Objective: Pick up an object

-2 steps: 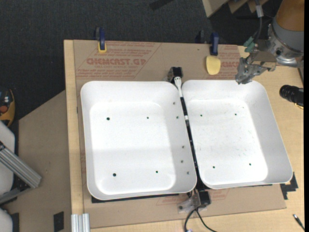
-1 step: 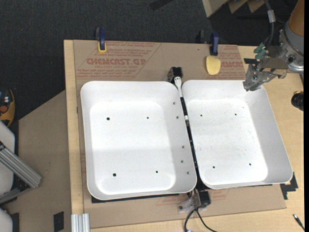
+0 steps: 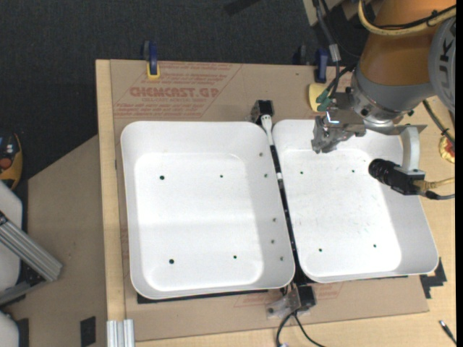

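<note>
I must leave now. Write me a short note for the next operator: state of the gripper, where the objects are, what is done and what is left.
Gripper: over the far left corner of the right bin, nothing visible between its fingers.
Objects: I see no loose object to pick in the right bin or the left bin.
Done: no pick yet.
Left: find an object, grasp it and lift it.

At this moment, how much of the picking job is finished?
Nothing looks finished. The hand hangs low over the far end of the right bin, with no object seen between its fingers. The left bin shows just its white floor. The whole pick is left: finding an object, closing on it and lifting.
</note>
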`<state>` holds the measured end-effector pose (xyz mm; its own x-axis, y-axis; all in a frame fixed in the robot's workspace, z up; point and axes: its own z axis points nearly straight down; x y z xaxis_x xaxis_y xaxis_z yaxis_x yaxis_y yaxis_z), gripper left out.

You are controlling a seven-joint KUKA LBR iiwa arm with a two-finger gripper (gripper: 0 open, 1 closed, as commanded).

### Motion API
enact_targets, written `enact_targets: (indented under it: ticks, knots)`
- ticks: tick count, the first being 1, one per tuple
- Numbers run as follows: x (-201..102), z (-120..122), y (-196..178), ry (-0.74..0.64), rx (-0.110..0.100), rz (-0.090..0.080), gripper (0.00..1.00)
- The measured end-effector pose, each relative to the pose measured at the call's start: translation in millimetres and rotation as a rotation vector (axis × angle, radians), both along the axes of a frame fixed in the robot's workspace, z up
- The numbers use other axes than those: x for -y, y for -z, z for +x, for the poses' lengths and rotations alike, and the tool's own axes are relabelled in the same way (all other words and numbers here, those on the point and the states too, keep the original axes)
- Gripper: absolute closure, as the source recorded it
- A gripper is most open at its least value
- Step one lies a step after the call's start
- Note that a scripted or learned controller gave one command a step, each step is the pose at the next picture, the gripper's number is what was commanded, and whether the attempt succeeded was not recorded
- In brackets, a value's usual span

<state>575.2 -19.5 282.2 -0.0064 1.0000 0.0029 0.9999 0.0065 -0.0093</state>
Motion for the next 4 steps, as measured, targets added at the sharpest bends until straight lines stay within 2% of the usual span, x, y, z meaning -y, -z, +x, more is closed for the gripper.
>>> enact_targets:
  ticks: [1,2,3,4]
  knots:
    - [-16,10,-102,0.003,0.023,-0.003,1.0]
    - [-62,63,-24,0.002,0.004,-0.002,1.0]
    - [-158,71,42,-0.002,0.003,-0.001,1.0]
    - [-65,93,-43,0.014,0.02,-0.006,1.0]
